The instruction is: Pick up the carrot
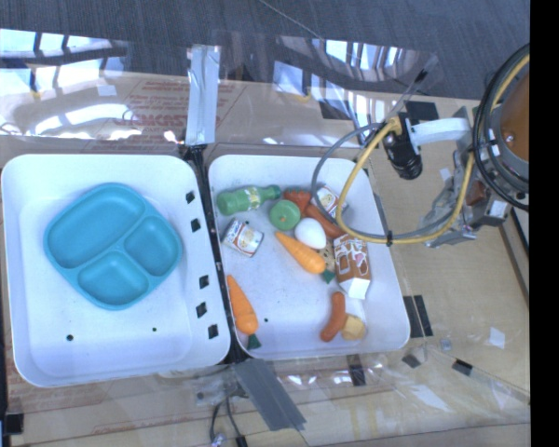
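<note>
1. Carrot one (301,252) and carrot two (242,310) are both lying in the right bin (289,319), which is sitting edge to edge with the left bin (37,324).
2. The arm (508,128) is hanging outside the right bin, past its right edge, with yellow and grey cables looping over that bin's top right corner.
3. The blue plate (112,245), split into three sections, is resting in the middle of the left bin.
4. The gripper (450,208) is hovering over the bench beyond the right bin's right edge, well apart from both carrots; I cannot tell how far open it is, and nothing is showing in its grasp.
5. Carrot one is lying slantwise near the bin's middle, touching the egg (309,233); carrot two is leaning along the left edge, near the bottom left corner.
6. The green bottle (247,198) is lying near the top left corner.
7. The sausage (334,315) is lying near the bottom right corner.
8. The can (243,237) is sitting just below the bottle.
</note>
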